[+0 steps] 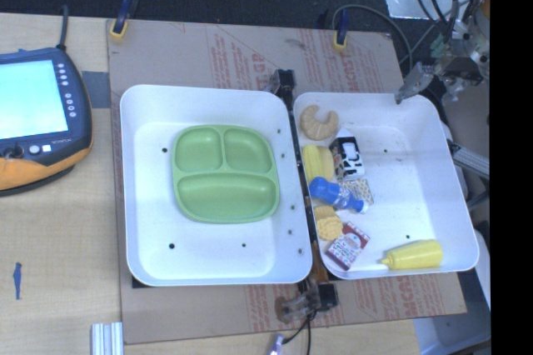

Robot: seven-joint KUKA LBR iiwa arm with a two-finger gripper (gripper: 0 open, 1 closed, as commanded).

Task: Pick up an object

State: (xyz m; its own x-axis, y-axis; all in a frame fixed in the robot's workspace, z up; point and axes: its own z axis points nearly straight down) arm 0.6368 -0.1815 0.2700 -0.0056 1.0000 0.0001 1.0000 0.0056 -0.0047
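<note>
red packet [346, 247], label unreadable

One fixed camera overhead, slanting down on both bins [133, 178]

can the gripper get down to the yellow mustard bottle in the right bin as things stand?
Probably yes. The mustard bottle lies alone at the near edge of the right bin, nothing over it. The gripper sits above the bin's far rim.
</note>
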